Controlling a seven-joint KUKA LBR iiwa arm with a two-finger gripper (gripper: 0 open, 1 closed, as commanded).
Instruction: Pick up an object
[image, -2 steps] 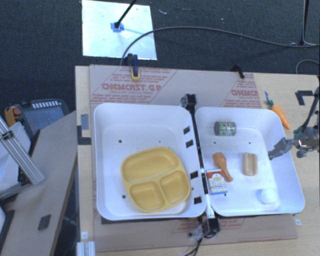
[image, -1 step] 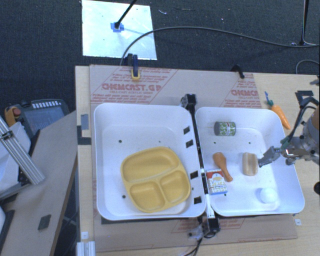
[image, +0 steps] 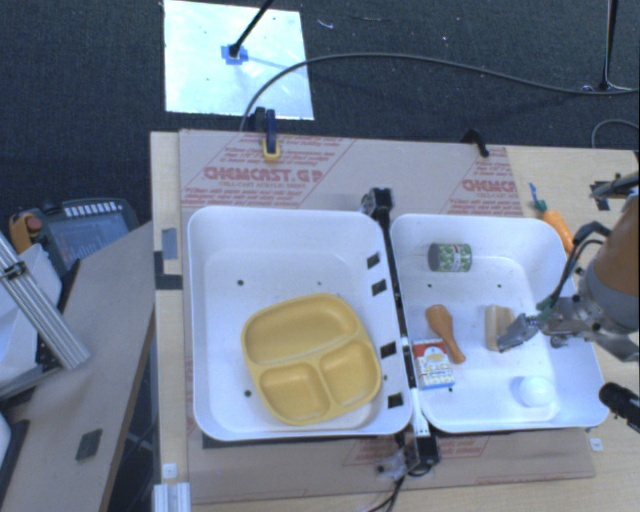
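The right bin (image: 470, 232) holds a green can (image: 450, 257) at the back, a brown drumstick-shaped piece (image: 445, 331) in the middle, and a tan block (image: 496, 324) just right of it. A small red and white box (image: 432, 363) lies near the front left wall, and a white ball (image: 533, 390) rests at the front right. My gripper (image: 521, 330) reaches in from the right, low over the bin, its tip next to the tan block's right side. Nothing shows held in it.
The left bin (image: 230, 250) contains a yellow divided tray (image: 310, 357). A black clipped divider (image: 385, 290) runs between the bins. An orange item (image: 556, 228) lies outside the right bin's back right corner. My arm (image: 612, 285) covers the right bin's right edge.
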